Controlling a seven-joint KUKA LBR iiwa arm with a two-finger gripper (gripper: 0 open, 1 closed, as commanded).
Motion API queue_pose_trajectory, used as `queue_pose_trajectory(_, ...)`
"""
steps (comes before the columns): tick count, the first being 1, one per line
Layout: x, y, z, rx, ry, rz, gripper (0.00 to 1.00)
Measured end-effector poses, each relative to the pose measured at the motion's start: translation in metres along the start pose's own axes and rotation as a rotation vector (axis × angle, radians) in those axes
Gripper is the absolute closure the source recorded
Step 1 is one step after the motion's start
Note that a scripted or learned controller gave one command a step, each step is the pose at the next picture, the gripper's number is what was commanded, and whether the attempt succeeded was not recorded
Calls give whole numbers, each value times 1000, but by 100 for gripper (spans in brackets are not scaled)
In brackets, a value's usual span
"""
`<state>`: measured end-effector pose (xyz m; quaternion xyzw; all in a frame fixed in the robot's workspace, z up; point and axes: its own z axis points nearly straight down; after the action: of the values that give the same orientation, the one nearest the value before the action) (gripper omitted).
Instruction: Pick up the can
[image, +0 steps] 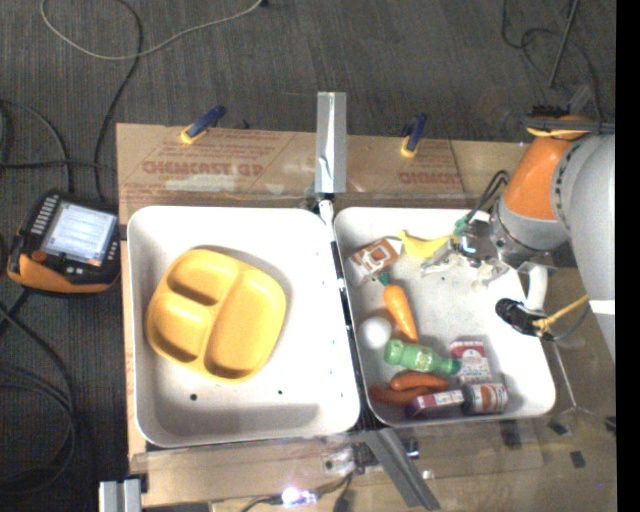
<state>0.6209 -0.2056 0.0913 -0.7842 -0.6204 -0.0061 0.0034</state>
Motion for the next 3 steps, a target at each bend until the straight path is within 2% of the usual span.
queue_pose_trajectory(1, 3, -11, 1, -8, -19, -108, 0)
queue_pose_trajectory(2, 13, 38, 4, 65, -12, 12, 0)
queue_pose_trajectory(3, 8, 39, -5, 53, -21, 22, 100)
